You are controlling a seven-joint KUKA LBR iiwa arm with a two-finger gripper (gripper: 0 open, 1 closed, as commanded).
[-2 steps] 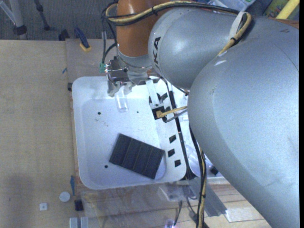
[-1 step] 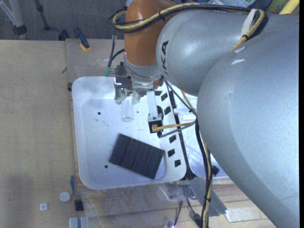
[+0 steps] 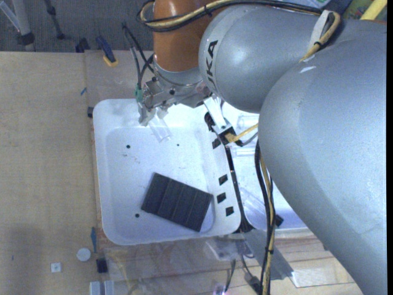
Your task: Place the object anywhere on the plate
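Observation:
A dark grey, ribbed, flat rectangular slab (image 3: 177, 201) lies tilted on the floor of the left white bin (image 3: 116, 183), near its front edge. My gripper (image 3: 153, 120) hangs over the bin's back left corner, well behind the slab and apart from it. The orange band (image 3: 175, 23) sits just above the wrist. The gripper's tip blends with the white bin wall, so I cannot make out anything in it. No other loose object shows in the bin.
The grey arm (image 3: 295, 103) covers most of the right bin (image 3: 245, 192). Black markers run along the rim between the bins (image 3: 224, 180). Cables hang by that rim. Small bits lie on the wooden bench (image 3: 43, 165) at the front left.

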